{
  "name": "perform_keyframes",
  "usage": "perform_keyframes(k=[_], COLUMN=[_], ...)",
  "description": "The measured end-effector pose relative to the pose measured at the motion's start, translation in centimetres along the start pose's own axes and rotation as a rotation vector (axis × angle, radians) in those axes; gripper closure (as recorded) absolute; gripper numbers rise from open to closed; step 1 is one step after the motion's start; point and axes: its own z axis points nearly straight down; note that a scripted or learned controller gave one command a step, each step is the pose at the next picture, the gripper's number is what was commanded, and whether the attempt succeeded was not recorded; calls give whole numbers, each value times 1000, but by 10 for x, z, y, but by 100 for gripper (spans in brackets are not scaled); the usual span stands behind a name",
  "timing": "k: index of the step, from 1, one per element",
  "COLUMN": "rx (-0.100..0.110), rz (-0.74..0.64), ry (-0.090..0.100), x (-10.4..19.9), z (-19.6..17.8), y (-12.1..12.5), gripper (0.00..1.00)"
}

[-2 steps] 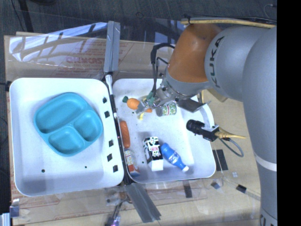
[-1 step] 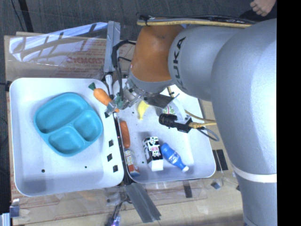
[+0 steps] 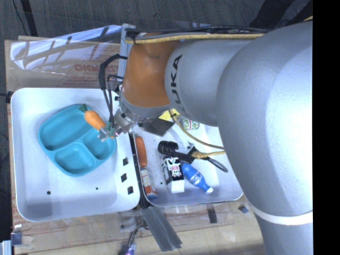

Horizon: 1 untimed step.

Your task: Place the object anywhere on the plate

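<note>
At the blue divided plate's (image 3: 74,142) two o'clock rim lay the toy carrot (image 3: 94,119), its green top toward eleven o'clock and most of its body over the upper compartment. Just beside it, at four o'clock, hung the gripper (image 3: 109,132); whether it was parted or closed I could not tell. Perched so near the edge, the carrot could probably roll off if nudged. Plate sat in the left white bin (image 3: 32,195); beyond lay grey carpet (image 3: 79,4).
</note>
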Motion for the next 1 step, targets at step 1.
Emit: perform_keyframes(k=[1], rx=[0], rz=[1], ry=[0], x=[0], z=[0], y=[0], gripper=[0])
